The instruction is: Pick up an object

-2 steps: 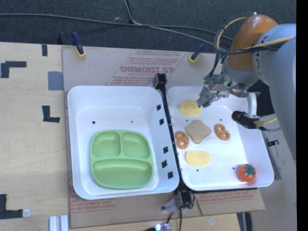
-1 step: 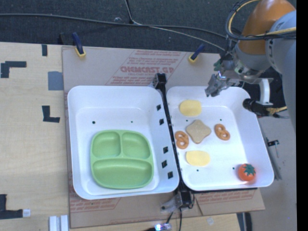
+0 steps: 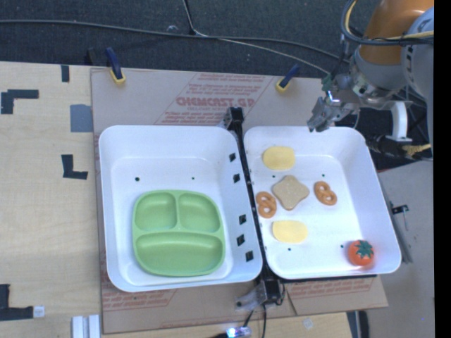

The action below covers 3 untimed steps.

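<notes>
The right bin [image 3: 356, 162] holds several toy foods: a yellow round piece [image 3: 279, 158] at the back, a brown bread slice [image 3: 290, 192] in the middle, two pretzels [image 3: 266, 204] [image 3: 325, 193] either side of it, a pale yellow oval [image 3: 289, 231] nearer the front, and a red tomato [image 3: 360, 253] in the front right corner. My gripper [image 3: 320, 120] hangs above the bin's back rim, right of the yellow round piece and clear of all the food. Nothing shows between its fingertips.
A green divided plate [image 3: 177, 232] lies in the left bin [image 3: 116, 153]. A black clip strip [image 3: 243, 189] runs along the wall between the bins. Blue-and-yellow clamps [image 3: 114, 67] [image 3: 287, 80] pin the cardboard at the back. Cables cross the dark mat behind.
</notes>
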Each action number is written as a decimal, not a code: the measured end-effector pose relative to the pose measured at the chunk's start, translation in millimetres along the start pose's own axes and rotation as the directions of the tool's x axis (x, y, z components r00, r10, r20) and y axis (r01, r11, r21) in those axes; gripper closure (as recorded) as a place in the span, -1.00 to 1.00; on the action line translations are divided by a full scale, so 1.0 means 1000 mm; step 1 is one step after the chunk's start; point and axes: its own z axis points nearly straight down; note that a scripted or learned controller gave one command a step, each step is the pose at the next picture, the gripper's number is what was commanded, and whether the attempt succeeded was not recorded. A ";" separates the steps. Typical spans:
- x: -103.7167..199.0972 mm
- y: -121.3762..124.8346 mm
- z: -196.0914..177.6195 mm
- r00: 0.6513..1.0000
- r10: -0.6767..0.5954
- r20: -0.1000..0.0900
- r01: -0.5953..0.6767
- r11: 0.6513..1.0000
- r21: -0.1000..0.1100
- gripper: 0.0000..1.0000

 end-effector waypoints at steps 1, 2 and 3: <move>0.049 0.005 0.011 1.000 -0.002 0.000 0.002 1.000 0.003 1.00; 0.102 0.002 0.003 1.000 -0.003 -0.001 0.003 1.000 0.003 1.00; 0.155 0.004 -0.001 1.000 -0.004 -0.002 0.004 1.000 0.003 1.00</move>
